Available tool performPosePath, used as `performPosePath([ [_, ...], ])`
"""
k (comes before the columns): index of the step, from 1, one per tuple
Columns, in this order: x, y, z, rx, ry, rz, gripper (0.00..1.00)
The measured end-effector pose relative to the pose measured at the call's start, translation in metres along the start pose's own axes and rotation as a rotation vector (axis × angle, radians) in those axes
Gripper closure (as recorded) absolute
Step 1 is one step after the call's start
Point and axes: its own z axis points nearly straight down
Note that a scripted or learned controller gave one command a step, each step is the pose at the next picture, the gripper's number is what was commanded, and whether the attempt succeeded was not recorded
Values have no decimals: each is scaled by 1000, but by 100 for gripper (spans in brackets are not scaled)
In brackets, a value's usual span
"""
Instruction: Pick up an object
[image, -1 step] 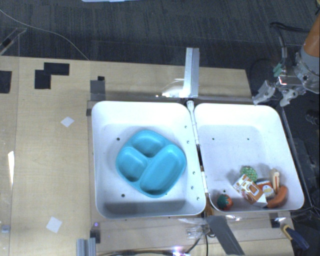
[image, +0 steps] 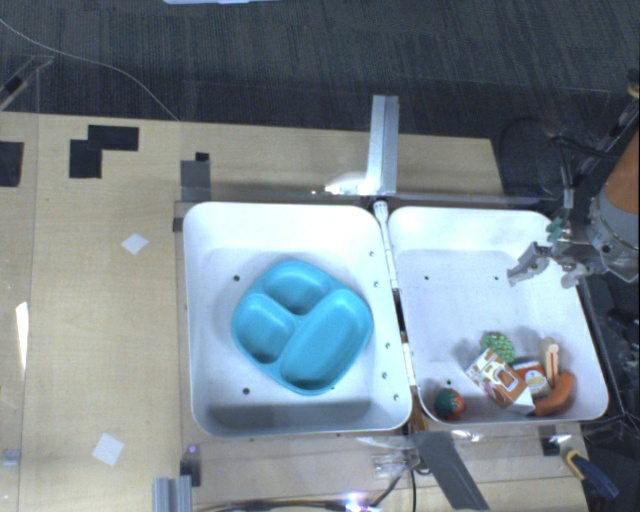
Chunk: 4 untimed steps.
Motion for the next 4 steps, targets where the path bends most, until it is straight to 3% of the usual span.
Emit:
performPosePath([
  [1,1,2,-12,-6,-1,-2,100],
  [2,1,2,-12,-6,-1,-2,0],
  [3,12,-50,78,0,1,-146,0],
  [4,32,-74,114,-13,-4,-381,0],
])
